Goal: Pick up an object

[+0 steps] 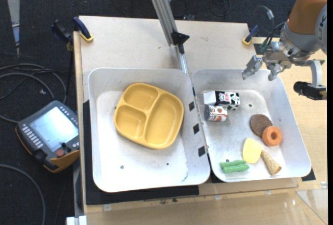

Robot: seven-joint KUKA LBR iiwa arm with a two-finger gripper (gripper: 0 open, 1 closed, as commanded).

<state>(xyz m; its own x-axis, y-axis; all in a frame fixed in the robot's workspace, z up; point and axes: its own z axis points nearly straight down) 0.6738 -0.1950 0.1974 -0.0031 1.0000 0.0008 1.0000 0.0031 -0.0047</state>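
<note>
Yellow and three-sectioned, a plate [149, 115] lay in the left bin [104, 167]. At the upper right of the frame the pincer [263, 69] hung with fingers spread wide, holding nothing, over the right bin's [291, 109] far rim. Inside that bin lay a small carton [222, 98], a can [216, 113], a brown disc [259, 124], an orange ring [272, 136] and a green piece [234, 167].

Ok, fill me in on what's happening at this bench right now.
A grey and orange robot arm reaches in from the right, its gripper open and holding nothing above the far edge of the right bin. That bin holds a small carton, a can, a brown disc, an orange ring, a yellow piece, a cone and a green pod. The left bin holds a yellow divided plate. Nothing has been picked up yet.
</note>
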